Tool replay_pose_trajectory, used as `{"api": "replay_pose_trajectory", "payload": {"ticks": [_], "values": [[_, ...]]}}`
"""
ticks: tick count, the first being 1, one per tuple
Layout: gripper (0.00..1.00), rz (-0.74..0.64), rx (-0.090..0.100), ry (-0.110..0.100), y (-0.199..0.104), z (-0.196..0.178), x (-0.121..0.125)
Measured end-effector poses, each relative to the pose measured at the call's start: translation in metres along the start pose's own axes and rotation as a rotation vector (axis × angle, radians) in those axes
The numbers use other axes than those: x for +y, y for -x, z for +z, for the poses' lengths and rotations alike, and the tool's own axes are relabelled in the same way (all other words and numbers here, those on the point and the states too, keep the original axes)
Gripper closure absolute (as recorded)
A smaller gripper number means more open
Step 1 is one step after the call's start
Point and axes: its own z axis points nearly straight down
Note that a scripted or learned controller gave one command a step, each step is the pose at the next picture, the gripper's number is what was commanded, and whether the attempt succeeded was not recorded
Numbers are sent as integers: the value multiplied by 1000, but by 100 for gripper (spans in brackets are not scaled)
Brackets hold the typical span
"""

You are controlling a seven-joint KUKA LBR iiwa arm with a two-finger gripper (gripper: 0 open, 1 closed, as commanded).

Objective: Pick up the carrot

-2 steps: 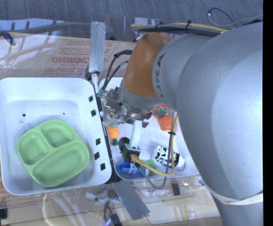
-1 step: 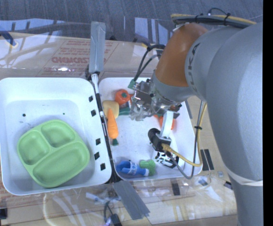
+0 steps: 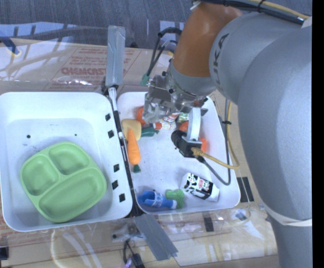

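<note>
The carrot (image 3: 133,148) lies on the floor of the right bin (image 3: 167,175), close against its left wall, with its orange length running toward the near edge and a pale yellow item (image 3: 131,127) at its top end. It is not lifted. The hand (image 3: 161,109) hangs over the bin's far part, just beside the carrot's upper end; whether it is open or closed cannot be told. A blue toy (image 3: 152,200), a green piece (image 3: 175,195) and a black-and-white carton (image 3: 200,186) lie along the near side. The left bin (image 3: 17,108) holds a green plate (image 3: 63,181). Judgement: the grasp and lift are yet to be done.
</note>
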Motion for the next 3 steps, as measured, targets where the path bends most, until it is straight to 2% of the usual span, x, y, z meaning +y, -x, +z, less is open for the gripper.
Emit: {"api": "replay_pose_trajectory", "payload": {"ticks": [1,2,3], "values": [[100,97,-1,-4,-39,71,-12],[100,208,1,3,76,3,-10],[100,552,0,-6,49,70,-57]]}}
